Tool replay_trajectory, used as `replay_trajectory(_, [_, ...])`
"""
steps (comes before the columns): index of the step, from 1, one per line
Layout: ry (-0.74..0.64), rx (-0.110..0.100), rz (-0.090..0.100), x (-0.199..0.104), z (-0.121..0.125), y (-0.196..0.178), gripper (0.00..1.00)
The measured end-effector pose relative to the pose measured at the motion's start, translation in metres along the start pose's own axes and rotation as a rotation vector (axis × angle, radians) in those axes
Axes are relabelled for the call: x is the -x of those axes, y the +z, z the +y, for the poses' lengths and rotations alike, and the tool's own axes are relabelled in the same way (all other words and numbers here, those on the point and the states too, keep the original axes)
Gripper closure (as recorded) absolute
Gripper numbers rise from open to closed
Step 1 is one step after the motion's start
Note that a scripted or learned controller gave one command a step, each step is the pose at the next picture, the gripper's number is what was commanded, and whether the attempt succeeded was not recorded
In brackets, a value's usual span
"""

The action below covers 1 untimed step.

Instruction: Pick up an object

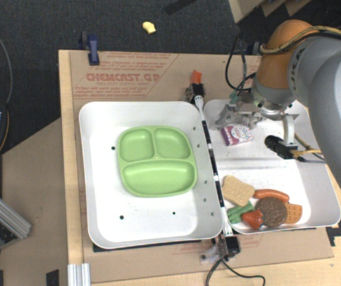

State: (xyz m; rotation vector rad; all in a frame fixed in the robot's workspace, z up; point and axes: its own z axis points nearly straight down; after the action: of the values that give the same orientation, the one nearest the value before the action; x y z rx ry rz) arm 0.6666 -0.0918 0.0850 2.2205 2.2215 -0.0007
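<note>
The fingers point(237, 117) are low at the far end of the right bin point(321, 186), just above or touching a small pink-and-white packet point(237, 134); whether they are open, closed or gripping it cannot be told from this angle. The packet lies on the bin floor, tilted, near the wall shared with the left bin point(99, 177). Above the fingers, the wrist points steeply down, with black cables looping beside it, and the orange band point(284, 52) sits over it. From there the thick grey arm point(331, 100) runs off to the right.

At the near end of the right bin lies a cluster of toy food: a tan cracker point(237, 189), a sausage point(270, 194), a brown round patty point(273, 211), a waffle piece point(294, 212), something green point(238, 212) and something red point(253, 218). The left bin holds a green divided plate point(156, 161). Both bins rest on the desk point(123, 76).
</note>
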Motion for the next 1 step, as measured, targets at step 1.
replay_trajectory(1, [0.0, 0.0, 0.0, 0.0, 0.0, 0.0, 0.0])
